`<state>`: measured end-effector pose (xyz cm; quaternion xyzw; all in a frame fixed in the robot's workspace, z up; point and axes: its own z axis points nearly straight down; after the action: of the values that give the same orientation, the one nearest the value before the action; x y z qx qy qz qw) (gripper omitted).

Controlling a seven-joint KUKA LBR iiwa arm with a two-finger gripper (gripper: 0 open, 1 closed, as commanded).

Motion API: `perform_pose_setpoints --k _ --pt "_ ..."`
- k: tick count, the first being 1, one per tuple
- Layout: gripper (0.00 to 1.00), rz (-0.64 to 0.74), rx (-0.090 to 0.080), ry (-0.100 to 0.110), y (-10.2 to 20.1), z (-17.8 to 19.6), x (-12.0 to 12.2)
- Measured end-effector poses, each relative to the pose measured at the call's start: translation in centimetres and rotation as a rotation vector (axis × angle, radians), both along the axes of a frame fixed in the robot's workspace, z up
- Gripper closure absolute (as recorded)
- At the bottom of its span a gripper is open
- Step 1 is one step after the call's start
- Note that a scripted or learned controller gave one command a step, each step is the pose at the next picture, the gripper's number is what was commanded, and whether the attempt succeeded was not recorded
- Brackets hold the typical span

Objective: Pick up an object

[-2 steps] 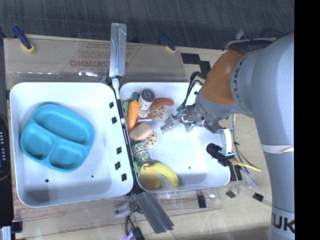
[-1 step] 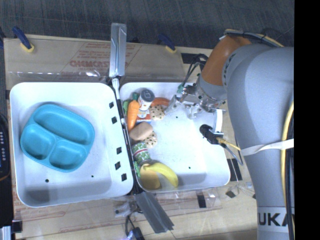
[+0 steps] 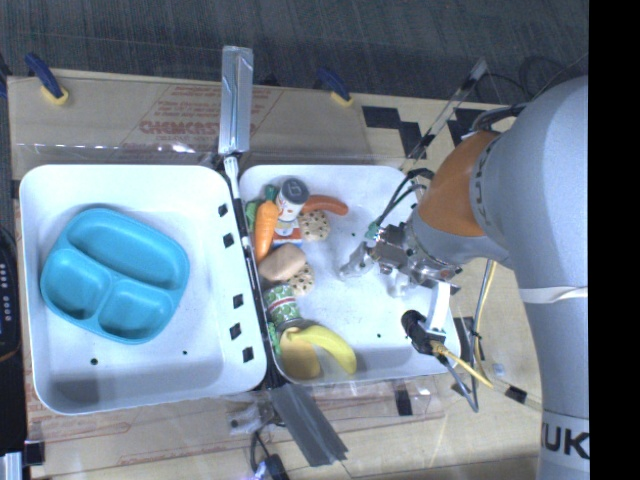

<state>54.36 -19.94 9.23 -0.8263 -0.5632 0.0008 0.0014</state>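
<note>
The right bin (image 3: pixel 385 183) holds a cluster of toy foods along its left side. Among them are an orange carrot (image 3: pixel 264 228), a small bottle with a dark cap (image 3: pixel 292 196), a reddish sausage (image 3: pixel 325 206) and a cookie (image 3: pixel 316 227). Lower down lie a tan potato (image 3: pixel 282 262), a second cookie (image 3: pixel 301 283), a green can (image 3: pixel 281 311) and a yellow banana (image 3: pixel 318 351). My gripper (image 3: pixel 360 261) hangs low over the bare middle of this bin, to the right of the potato and apart from every object. I see nothing held in it.
The left bin (image 3: pixel 60 378) holds a blue divided plate (image 3: pixel 113 274). A metal divider with black clips (image 3: pixel 238 268) separates the bins. The grey arm with its orange band (image 3: pixel 455 193) and loose cables (image 3: pixel 470 353) cover the right bin's right side.
</note>
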Motion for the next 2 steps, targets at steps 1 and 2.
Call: perform_pose_setpoints --k 1,2 --pt "0.00 0.164 0.002 -0.002 4.87 0.00 -6.65" --pt "0.00 0.228 0.002 -0.002 5.78 -0.02 -6.65"
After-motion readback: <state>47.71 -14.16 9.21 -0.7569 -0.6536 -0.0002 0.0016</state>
